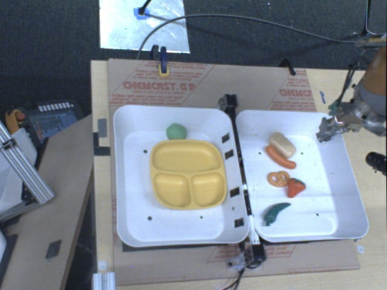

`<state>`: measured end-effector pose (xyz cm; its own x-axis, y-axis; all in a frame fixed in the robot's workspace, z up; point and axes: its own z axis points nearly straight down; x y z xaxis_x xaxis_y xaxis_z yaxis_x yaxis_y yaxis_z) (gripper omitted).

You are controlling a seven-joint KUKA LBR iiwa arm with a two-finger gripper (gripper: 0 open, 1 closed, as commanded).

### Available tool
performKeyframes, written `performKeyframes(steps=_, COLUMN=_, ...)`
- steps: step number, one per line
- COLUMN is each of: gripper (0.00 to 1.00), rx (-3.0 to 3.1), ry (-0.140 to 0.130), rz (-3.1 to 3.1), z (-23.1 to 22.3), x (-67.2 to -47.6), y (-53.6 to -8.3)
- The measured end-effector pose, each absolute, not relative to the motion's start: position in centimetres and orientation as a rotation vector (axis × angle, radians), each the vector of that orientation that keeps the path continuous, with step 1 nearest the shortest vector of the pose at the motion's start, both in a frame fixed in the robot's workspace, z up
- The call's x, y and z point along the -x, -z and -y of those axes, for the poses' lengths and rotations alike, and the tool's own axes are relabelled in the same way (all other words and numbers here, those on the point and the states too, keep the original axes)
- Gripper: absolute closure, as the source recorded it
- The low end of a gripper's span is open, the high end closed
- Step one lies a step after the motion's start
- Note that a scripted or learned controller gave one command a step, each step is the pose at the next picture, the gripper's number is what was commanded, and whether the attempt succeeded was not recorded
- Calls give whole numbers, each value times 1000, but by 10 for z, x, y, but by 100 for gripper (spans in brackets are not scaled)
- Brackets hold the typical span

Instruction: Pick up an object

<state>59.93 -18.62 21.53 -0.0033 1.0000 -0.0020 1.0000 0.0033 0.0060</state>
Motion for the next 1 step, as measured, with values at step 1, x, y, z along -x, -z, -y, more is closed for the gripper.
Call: performKeyframes(steps=1, gripper=100, rx=-2212, ry=-5, rz=-2222, z=187, x=-601, y=-269)
